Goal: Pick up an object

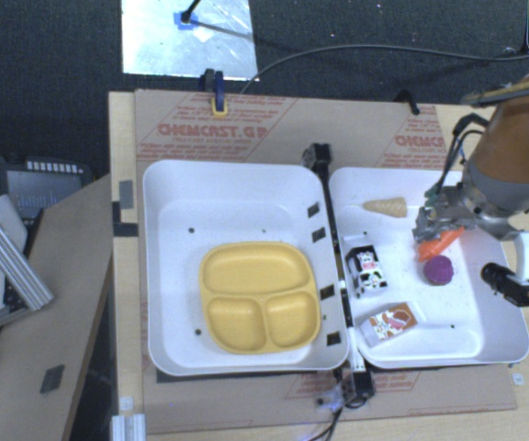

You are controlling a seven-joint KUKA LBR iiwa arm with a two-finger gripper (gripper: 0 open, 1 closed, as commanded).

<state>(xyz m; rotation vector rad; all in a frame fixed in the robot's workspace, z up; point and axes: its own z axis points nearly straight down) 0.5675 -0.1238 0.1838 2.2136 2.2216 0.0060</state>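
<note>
The right bin (pixel 485 338) holds several small objects. An orange carrot (pixel 444 242) lies near its far right side, with a purple ball (pixel 438 270) just in front of it. A tan cone (pixel 386 208) lies toward the back. By the divider sits a black-and-white cow-patterned item (pixel 365 269), and a small printed carton (pixel 389 323) lies at the front. My gripper (pixel 433 220) is low over the carrot's left end, touching or nearly touching it. The grey and orange arm (pixel 517 154) reaches in from the right.
A yellow divided plate (pixel 260 297) lies in the left bin (pixel 168 246). Black clips (pixel 324 237) run along the divider between the bins. A black-tipped part (pixel 508 283) sticks over the right bin's right rim. Cardboard (pixel 274 127) lies under both bins.
</note>
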